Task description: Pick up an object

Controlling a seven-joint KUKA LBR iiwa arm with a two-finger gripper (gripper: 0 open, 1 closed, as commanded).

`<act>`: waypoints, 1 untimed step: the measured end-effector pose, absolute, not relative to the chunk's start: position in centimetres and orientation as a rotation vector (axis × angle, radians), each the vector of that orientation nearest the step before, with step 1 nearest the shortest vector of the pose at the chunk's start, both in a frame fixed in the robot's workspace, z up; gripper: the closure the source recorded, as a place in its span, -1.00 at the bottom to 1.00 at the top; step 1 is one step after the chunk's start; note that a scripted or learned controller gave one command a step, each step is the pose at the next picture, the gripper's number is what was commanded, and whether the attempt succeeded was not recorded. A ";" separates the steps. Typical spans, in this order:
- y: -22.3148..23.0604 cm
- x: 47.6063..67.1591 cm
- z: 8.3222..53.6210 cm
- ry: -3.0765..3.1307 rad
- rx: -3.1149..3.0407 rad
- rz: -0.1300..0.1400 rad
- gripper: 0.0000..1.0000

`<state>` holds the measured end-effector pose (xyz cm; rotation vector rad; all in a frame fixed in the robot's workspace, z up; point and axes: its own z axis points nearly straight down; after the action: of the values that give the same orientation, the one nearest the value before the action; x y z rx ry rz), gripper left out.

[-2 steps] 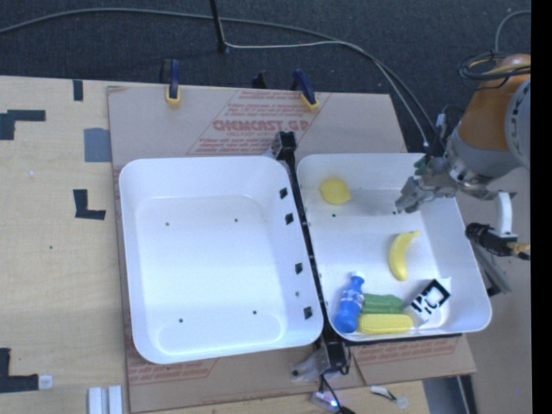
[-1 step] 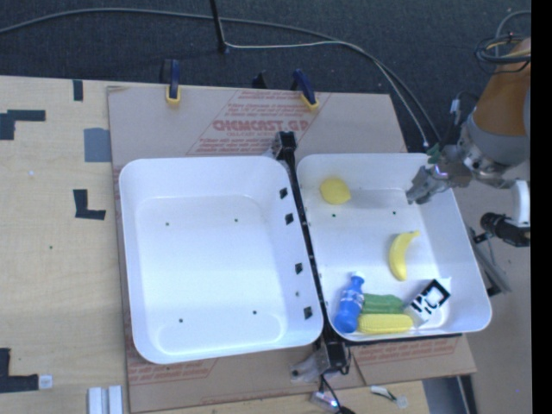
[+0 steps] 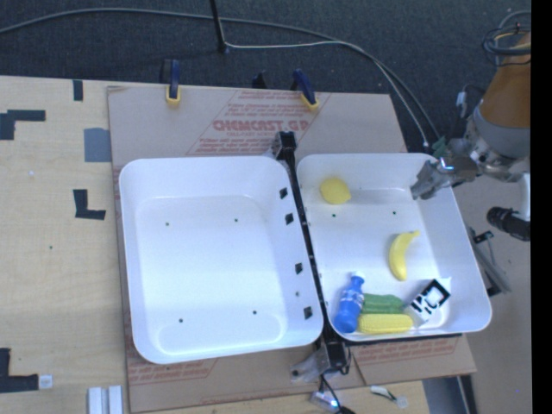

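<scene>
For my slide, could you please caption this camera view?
End effector at the right bin's far right rim; banana, yellow ball and blue bottle lie inside.

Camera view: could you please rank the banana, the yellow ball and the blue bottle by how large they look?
1. blue bottle, though partly overlapped by its neighbours
2. banana, close to the bottle, so this ranking is unsure
3. yellow ball

The gripper [image 3: 429, 182] hangs over the right bin's [image 3: 448, 231] far right rim. Inside lie a yellow ball [image 3: 335, 191], a banana [image 3: 400, 254], a blue bottle [image 3: 348, 304], green and yellow pieces, and a black-and-white block [image 3: 429, 298].
</scene>
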<state>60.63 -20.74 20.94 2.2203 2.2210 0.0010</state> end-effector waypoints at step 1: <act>-15.4 59.8 22.1 2.226 2.217 0.002 1.00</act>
<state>59.81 -15.42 22.15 2.2166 2.2264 0.0021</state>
